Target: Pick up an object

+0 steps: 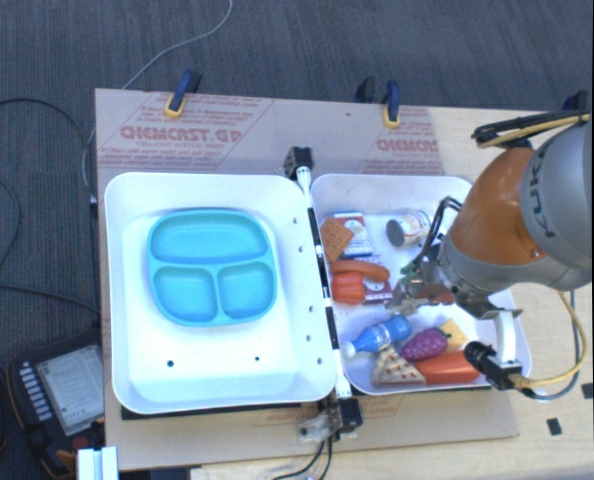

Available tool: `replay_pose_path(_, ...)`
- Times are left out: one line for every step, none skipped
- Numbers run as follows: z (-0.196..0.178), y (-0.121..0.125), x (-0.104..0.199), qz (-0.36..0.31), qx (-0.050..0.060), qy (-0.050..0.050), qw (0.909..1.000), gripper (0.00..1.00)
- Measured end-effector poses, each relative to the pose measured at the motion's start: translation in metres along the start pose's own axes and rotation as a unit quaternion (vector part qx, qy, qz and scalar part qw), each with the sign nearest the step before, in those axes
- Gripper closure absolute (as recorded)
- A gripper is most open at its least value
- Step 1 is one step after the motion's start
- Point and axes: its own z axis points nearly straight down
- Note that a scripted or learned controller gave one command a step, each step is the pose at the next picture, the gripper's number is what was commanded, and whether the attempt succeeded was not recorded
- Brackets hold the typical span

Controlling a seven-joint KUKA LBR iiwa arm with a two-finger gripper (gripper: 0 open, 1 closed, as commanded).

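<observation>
The bench (227, 138) is viewed from one fixed camera overhead, tilted slightly. Both white bins (127, 298) are taken in from moderate height, floor included at the far and left sides.

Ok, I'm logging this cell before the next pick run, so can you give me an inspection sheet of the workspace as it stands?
Surface: bench topped with printed cardboard, held by clamps at the far edge; two white bins side by side.
Job's things: right bin holds toy food, including a blue bottle, purple grapes, an orange carrot-like piece, a waffle-patterned wedge and a small can.
Clutter: left bin holds a blue divided plate.
Grippers: end effector low over the right bin's middle; grip state unclear.
Cables: yellow cable by the arm; black cables on the floor at left.
Surroundings: grey carpet; handheld control pendant lower left.
</observation>
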Motion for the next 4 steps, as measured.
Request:
replay_pose_path(0.000, 0.000, 0.000, 0.000, 0.000, 0.000, 1.0000, 0.00)
replay_pose_path(-0.009, 0.000, 0.000, 0.000, 0.000, 0.000, 1.0000, 1.00)
replay_pose_path(-0.009, 0.000, 0.000, 0.000, 0.000, 0.000, 1.0000, 0.00)
replay_pose_path(0.029, -0.014, 0.013, 0.000, -0.002, -0.001, 1.0000, 0.00)
